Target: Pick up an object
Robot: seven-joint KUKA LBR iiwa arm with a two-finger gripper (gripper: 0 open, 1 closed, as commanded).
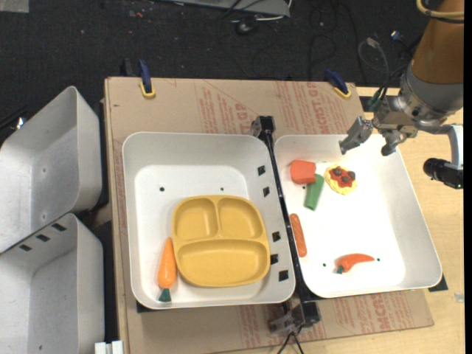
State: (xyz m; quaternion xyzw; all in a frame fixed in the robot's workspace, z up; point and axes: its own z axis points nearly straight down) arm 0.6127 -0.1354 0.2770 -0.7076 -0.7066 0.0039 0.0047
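White bins (147, 161) with toy food (341, 180)

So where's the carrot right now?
The carrot lies in the left bin, at its front left, right beside the yellow tray.

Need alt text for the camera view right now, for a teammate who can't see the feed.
The open gripper hovers over the right bin's far edge, holding nothing. That bin holds an orange block, green piece, pizza toy, sausage and chili pepper; the left bin holds a yellow tray and carrot.
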